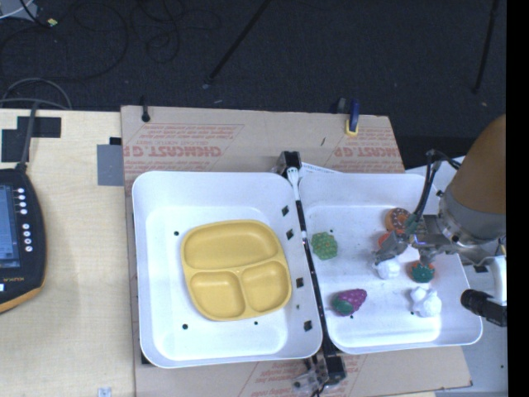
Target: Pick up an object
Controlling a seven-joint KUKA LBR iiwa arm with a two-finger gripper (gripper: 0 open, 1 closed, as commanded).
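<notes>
Single fixed overhead camera, slanted down, both bins (157, 222) in frame

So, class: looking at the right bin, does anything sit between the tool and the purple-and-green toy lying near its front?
Nothing visible does. The tool hangs low over the right white bin, and the purple-and-green toy lies in front of it toward the divider, across bare floor. The small white object sits just beside the tool.
</notes>
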